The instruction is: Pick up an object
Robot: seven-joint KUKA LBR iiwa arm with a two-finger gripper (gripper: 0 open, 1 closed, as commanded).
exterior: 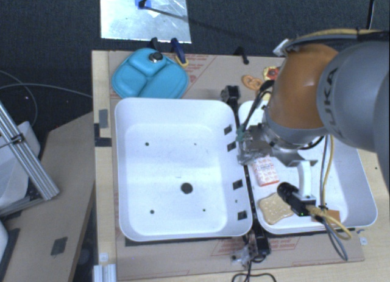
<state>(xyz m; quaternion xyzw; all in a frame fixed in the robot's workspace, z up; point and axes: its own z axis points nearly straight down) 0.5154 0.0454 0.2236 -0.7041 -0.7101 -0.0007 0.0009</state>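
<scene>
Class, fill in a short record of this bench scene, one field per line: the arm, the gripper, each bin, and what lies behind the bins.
arm: grey KUKA arm with an orange band, reaching in from the right over the right bin
gripper: gripper low by the wall between the bins; grip state unclear
left bin: left bin white, dark round spot on its floor
right bin: right bin holds a red-and-white packet and a toast-like slice
behind bins: blue divided tray

My grey arm hides much of the shallow white right bin and, at its 9 o'clock, a red-and-white packet's top.
</scene>
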